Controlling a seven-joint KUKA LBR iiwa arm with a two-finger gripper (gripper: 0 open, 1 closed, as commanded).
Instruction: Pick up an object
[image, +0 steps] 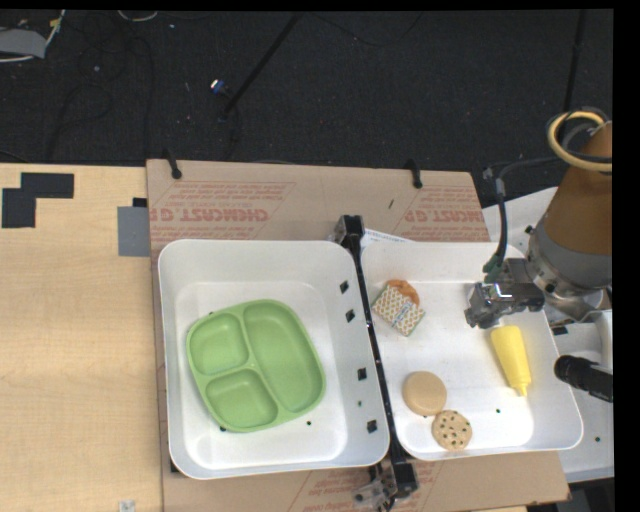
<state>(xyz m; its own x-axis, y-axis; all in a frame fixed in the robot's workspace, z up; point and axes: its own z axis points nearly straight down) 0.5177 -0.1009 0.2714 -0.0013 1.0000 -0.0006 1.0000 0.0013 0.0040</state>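
A: Gripper (487, 305) state?
B: I cannot tell if fingers are apart or together. It is just above the yellow bottle's (511, 358) top, inside the right bin (560, 440), holding nothing visible

Two white bins (260, 262) side by side. One green divided plate (256, 365), left bin. Right bin: one yellow bottle (512, 358), one small patterned packet (398, 307), one tan round bun (425, 392), one chocolate-chip cookie (452, 431). Four items right, one left.

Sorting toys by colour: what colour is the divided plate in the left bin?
Light green, seen plainly in the camera view: the divided plate lies in the left bin.
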